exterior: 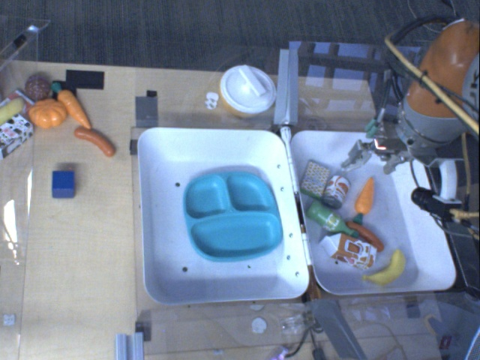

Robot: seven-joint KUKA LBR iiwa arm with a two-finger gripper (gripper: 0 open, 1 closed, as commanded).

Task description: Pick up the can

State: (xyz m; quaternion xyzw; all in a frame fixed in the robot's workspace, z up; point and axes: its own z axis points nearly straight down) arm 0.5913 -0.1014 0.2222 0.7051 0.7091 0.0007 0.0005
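Can (337,190) lies on its side in the right bin (427,276), toward the upper left of that bin's clutter. A patterned packet (315,177) touches it on the left, a green bottle (327,217) lies just below it, and an orange carrot (364,196) stands close on its right. Lower in the bin sit a small carton (352,252) and a banana (388,269). The left bin (157,223) holds a blue tray (234,215).

The gripper (375,154) hangs over the upper part of the right bin, above and to the right of the can and apart from it. Its fingers (357,156) look spread, with nothing between them, though the parts are small and partly blurred by glare.

The step in hand seems to be the approach, so the grasp is not yet made. Several things could spoil it. The can is round and lying down, so a closing finger that meets it off-centre would likely roll it away instead of pinching it. The packet and carrot leave little room on either side, so a finger may land on one of them, or close on the carrot instead. The bottle below could also be nudged, shifting the can before contact.
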